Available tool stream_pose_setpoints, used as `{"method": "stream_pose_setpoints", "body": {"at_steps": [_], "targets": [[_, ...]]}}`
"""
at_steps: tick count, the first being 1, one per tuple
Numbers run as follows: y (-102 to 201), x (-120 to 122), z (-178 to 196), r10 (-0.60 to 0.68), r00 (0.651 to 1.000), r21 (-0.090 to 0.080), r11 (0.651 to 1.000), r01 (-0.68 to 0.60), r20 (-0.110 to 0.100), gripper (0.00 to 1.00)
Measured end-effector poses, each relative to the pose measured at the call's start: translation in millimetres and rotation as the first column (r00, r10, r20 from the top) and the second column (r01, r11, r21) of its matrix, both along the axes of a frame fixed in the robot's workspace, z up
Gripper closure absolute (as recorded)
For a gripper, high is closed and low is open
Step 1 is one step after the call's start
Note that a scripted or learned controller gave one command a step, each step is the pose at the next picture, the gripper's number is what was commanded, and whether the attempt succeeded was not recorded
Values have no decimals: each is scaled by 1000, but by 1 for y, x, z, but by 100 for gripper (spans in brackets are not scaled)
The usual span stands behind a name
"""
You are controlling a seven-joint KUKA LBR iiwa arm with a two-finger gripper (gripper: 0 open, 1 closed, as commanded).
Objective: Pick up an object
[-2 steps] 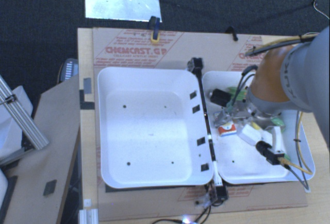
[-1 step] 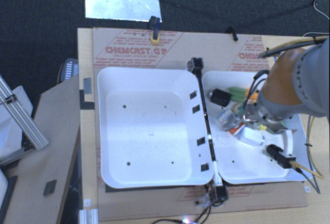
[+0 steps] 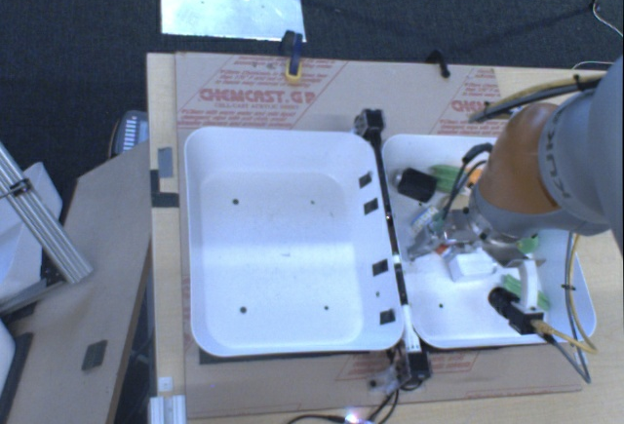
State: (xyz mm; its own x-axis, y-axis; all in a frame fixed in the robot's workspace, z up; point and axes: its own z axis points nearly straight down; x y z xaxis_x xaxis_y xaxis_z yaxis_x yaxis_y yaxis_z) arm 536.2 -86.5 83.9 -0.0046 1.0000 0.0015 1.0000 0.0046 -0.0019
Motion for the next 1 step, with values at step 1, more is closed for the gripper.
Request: {"method": "stream_pose_setpoints", "body": {"at_steps": [1], "targets": [[-21,21,1,-3,1000,-2,1000,3,5,0]]}}
